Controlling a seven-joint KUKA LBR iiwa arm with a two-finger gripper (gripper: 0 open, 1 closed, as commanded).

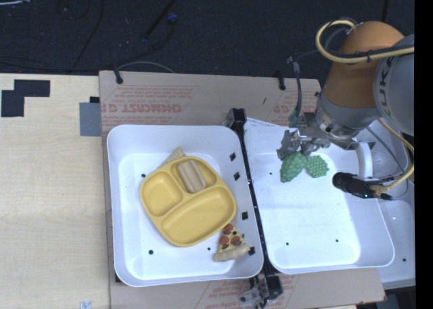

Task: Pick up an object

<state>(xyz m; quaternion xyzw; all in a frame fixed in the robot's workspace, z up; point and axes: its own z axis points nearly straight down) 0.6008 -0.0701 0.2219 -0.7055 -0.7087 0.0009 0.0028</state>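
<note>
Camera view, hand over green broccoli in right bin, grip state unclear, cardboard lettering unreadable

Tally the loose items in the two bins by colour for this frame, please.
Yellow: 1, the divided plate
Tan: 1, the hot dog in a plate compartment
Multicoloured: 1, the pizza slice beside the plate
Green: 1, the broccoli-like bunch in the right bin, below the gripper
Total: 4

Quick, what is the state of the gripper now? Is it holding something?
Gripper: low in the right bin, right at the green broccoli-like toy. Whether it grips the toy cannot be told.
</note>
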